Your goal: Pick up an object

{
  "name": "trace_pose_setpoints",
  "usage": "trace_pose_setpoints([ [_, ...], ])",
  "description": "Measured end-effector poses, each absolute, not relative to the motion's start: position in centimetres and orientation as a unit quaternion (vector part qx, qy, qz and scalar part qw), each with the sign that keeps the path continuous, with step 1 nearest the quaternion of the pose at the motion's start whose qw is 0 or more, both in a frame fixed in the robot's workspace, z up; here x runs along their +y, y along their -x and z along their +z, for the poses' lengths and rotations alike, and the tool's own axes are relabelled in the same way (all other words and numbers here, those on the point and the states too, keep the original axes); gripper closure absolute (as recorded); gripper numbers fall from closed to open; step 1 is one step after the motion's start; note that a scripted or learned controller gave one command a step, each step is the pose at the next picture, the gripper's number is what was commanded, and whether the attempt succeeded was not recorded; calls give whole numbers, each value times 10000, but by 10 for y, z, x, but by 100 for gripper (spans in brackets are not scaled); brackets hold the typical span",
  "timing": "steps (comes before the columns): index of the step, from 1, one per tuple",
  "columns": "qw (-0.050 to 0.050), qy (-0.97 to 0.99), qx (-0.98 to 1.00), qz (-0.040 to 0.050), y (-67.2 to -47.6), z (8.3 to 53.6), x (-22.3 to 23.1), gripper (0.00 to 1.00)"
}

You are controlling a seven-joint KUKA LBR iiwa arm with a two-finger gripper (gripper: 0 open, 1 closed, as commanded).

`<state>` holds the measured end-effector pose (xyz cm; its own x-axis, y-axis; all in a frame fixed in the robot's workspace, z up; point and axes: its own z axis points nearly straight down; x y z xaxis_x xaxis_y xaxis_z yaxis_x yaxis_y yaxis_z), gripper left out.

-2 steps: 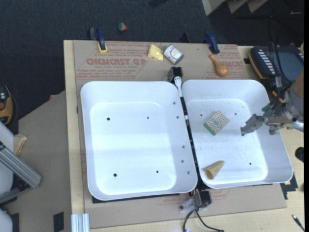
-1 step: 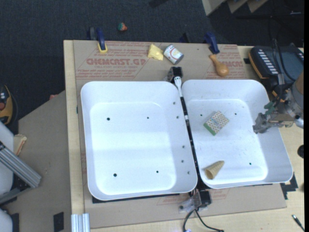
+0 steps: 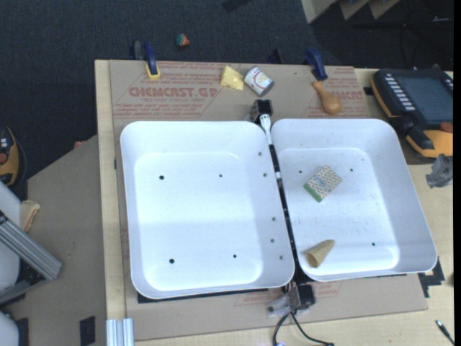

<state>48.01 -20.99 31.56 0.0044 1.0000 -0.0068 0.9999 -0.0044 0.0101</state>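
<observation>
Two objects lie in the right bin [image 3: 403, 193]. A small flat packet with a green and tan checked pattern [image 3: 322, 183] rests near the bin's middle. A tan cone-shaped piece [image 3: 320, 251] lies by the front left corner of that bin, its wide end toward the divider. The left bin [image 3: 144, 215] shows bare white floor with small dark holes.
Behind the bins on the cardboard lie a yellow wedge [image 3: 232, 78], a small white box [image 3: 258, 81] and a wooden pear-shaped piece [image 3: 327, 98]. Blue clamps [image 3: 150, 58] hold the back edge. A black and yellow pendant [image 3: 420, 103] sits at the far right.
</observation>
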Motion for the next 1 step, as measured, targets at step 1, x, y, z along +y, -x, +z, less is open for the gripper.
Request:
trace_pose_setpoints([
  [1,69,-7071,7071,19,-480,402,-226,100],
])
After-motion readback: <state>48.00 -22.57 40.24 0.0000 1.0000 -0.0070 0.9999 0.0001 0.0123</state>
